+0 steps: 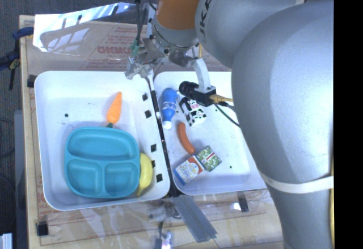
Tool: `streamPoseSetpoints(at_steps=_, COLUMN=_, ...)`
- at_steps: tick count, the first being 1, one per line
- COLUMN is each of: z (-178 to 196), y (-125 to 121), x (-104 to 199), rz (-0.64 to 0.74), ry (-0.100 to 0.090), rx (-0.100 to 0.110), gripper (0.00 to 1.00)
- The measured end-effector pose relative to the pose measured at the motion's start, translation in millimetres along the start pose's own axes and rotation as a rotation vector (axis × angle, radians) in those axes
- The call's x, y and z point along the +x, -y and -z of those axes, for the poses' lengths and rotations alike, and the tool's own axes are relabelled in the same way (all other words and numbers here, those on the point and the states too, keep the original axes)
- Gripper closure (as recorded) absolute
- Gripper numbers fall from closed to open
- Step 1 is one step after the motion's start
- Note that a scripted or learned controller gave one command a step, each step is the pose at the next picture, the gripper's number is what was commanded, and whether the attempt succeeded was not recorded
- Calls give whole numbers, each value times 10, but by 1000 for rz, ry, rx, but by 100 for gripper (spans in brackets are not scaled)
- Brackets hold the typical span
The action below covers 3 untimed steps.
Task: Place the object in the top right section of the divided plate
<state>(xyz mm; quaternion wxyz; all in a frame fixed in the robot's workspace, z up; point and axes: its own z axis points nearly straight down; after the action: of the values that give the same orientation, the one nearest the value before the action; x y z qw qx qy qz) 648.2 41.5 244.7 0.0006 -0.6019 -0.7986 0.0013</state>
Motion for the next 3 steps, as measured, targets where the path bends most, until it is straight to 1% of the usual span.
streamPoseSetpoints(at_steps=1, z=-93, y=1101, x=571, rz=73, ry=-1, rx=0, gripper=100)
streamPoseSetpoints(at_steps=2, z=-62, y=1230, x=1024, rz=83, ry=-1, rx=1, gripper=100)
streamPoseSetpoints(at_steps=3, z=-147, y=1493, x=1028, rz=351, ry=-1, rx=2, gripper=100)
